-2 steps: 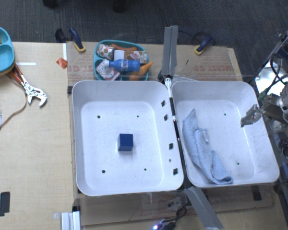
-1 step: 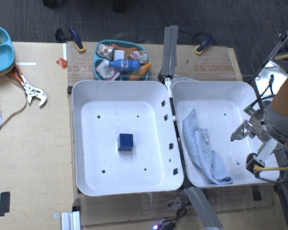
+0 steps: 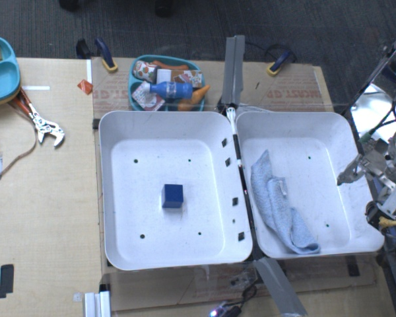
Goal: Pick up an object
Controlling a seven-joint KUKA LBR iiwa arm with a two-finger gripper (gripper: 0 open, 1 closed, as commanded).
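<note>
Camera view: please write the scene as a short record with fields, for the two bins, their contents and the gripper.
left bin: holds one dark blue cube, near its middle
right bin: holds a crumpled light blue cloth, lying lengthwise in its left half
gripper: at the right bin's right edge, touching neither item
task status: nothing picked up yet
behind the bins: teal bowl of small items

Red printing runs along the cardboard sheet [image 3: 287, 91] at twelve o'clock behind the bins, too blurred to read.
</note>
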